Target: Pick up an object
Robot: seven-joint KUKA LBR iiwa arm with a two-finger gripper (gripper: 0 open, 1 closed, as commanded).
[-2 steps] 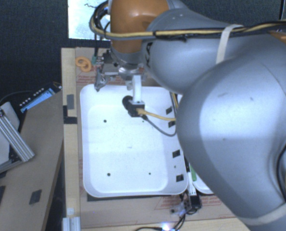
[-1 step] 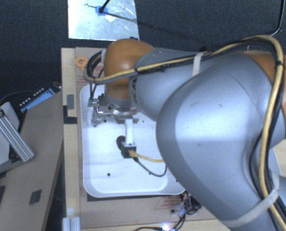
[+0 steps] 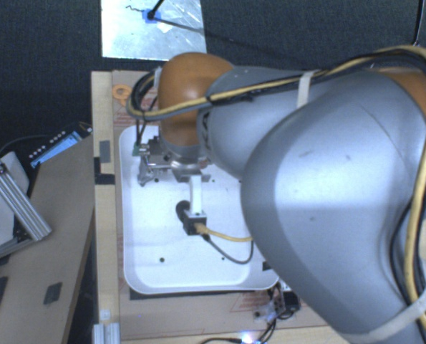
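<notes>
My arm over the left bin, grasp state hidden

My end effector [image 3: 154, 162] hangs low over the far end of the white bin [image 3: 162, 271], beneath my orange band [image 3: 187, 84], and from this slant I cannot tell whether it is open or closed. My grey arm [image 3: 327, 192] covers the right half of the view and whatever lies beneath it. A white stem runs down from my wrist to a black fitting [image 3: 193, 222], where a yellow cable [image 3: 228, 237] curves off to the right above the bin floor. On that floor I see a few dark specks [image 3: 161, 259], too small to name; I cannot tell where an object to pick up lies. The bin sits on the bench [image 3: 105, 192].
</notes>
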